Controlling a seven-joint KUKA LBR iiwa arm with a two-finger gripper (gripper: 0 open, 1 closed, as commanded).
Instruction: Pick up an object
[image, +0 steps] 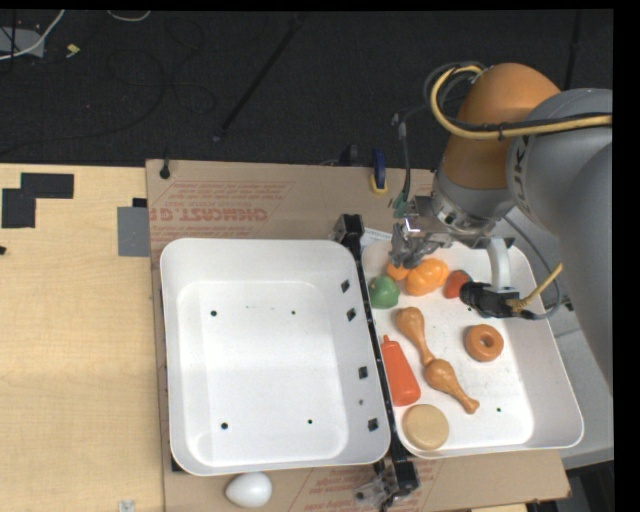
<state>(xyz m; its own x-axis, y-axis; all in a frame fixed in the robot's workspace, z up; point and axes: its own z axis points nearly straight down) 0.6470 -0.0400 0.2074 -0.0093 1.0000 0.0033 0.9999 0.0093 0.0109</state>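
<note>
The desk (70, 330) carried two shallow white bins side by side. The left bin (190, 300) held no objects on its floor. The right bin (545, 400) held every candidate object, so the task's thing, whichever was chosen, lay in that bin.

The arm (560, 170) reached in from the right and was positioned over the far edge of the right bin. The claw (410, 240) was low at the bin's far left corner, directly above a small cluster of objects. Whether the claw was open or closed could not be determined from this view, and no object was visibly lifted clear of the bin.

Objects in the right bin, largest to smallest:
1. An orange bottle (400, 372) lay along the left wall.
2. Two drumsticks, one (412, 330) near the bin centre and one (450, 383) nearer the near edge, lay almost end to end.
3. A tan disc (426, 426) rested at the near left corner.
4. A yellow-orange piece (426, 277) lay just beside the claw.
5. A doughnut (484, 343) sat toward the right wall.
6. A green ball (383, 291) rested against the left wall.
7. A red piece (456, 284) lay next to the yellow-orange piece.

A white egg (248, 489) lay on the desk outside the left bin's near edge.

Assessment: the approach appeared complete; grasp and lift remained unconfirmed.
</note>
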